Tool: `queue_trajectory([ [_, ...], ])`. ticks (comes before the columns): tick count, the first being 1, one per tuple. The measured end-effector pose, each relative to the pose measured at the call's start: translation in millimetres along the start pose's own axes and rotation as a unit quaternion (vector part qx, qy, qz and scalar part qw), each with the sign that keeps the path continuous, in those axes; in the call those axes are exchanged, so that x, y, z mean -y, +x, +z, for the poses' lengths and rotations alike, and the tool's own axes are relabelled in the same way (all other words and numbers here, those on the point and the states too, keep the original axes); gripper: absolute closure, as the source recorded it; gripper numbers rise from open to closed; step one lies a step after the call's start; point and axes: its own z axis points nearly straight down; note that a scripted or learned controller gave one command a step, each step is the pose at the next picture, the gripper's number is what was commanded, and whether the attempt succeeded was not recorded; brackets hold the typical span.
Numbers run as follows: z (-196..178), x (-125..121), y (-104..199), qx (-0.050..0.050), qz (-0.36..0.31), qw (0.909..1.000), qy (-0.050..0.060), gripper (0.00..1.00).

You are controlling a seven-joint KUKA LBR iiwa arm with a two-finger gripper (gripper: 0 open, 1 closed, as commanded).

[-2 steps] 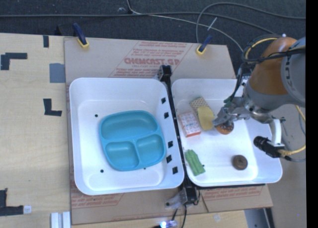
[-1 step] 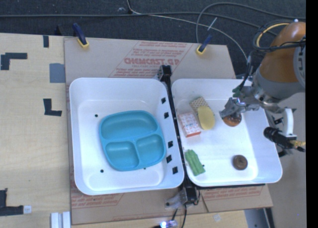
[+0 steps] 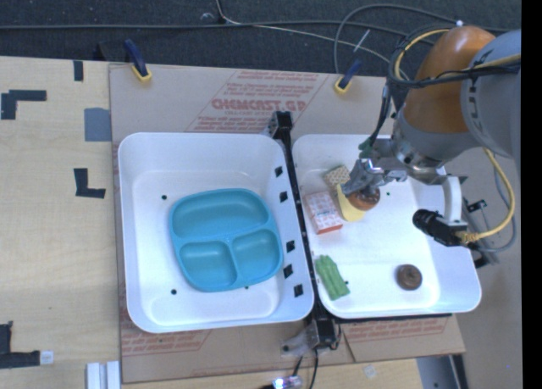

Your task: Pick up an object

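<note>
Red "CHEMCAST" lettering marks the cardboard behind the right bin, where the gripper sits over a brown-and-yellow object, its grip impossible to judge, beside a patterned card.

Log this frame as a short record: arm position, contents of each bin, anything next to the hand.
arm: reaches in from the right, hand low over the right bin
left bin: blue divided plate
right bin: small patterned box, green object, brown round object, yellow and brown items under the hand
grasp: cannot tell
</note>
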Motion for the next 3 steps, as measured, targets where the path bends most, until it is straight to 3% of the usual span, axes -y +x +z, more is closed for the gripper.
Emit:
queue_trajectory([
  [2, 8, -4, 102, 0.001, 0.001, 1.0000, 0.001, 1.00],
  [3, -7, -14, 157, 0.001, 0.000, 1.0000, 0.000, 1.00],
])
